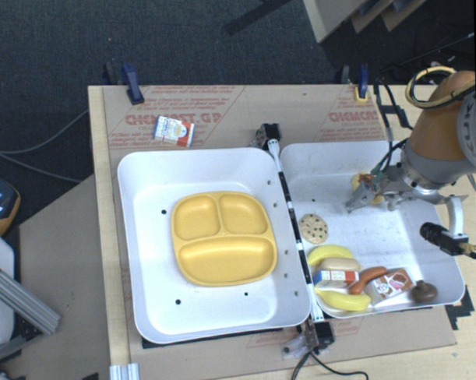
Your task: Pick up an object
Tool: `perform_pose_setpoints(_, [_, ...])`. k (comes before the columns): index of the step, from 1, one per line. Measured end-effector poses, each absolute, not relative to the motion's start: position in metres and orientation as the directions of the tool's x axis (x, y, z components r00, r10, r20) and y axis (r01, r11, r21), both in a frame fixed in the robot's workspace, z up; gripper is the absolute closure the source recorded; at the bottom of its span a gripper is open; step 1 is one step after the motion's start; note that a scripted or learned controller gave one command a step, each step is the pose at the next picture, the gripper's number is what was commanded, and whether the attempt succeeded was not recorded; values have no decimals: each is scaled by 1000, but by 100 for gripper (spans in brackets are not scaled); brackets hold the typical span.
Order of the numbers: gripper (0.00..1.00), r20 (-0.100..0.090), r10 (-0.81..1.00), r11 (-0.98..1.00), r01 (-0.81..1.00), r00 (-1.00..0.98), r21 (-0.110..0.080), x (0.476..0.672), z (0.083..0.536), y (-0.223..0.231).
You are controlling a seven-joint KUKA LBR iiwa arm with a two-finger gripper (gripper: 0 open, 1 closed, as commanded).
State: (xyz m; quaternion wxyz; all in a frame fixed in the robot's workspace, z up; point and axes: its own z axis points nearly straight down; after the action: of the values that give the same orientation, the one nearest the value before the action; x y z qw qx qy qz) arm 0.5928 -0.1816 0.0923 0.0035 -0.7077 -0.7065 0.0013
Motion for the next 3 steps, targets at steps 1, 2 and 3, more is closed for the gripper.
perform_pose_setpoints(1, [0,-4,1000,5,1000,-5,8,644,88,-136])
perform_pose_setpoints(2, [100,-7,1000,1,1000,-1,16,646,103,-140])
perform_pose_setpoints(3, [0,-5,1000,2,1000,-2,12,644,100,-139])
